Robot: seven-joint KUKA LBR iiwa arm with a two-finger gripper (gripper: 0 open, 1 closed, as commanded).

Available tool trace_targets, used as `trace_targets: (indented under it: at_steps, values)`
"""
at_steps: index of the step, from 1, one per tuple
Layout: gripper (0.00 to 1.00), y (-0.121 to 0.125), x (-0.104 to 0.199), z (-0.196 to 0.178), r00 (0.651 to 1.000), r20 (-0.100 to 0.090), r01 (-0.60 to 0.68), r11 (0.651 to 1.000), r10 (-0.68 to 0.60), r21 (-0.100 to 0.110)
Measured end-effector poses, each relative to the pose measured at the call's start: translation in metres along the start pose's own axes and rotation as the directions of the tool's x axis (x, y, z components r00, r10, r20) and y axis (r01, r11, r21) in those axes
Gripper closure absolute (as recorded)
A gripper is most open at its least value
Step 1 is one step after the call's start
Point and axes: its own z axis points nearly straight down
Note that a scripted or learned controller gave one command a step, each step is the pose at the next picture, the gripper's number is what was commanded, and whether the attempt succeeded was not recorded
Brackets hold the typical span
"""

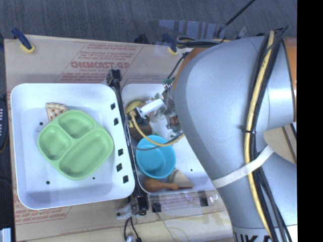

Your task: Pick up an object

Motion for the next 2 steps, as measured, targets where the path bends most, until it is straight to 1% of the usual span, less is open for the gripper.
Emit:
trace_targets:
  at_steps: [1, 2]
  values:
    - [0.00, -0.003, -0.068, 0.001, 0.996, 0.004, 0.092, 0.996, -0.092, -0.004]
    - [0.00, -0.003, -0.021, 0.000, 1.000, -0.001, 0.022, 1.000, -0.022, -0.001]
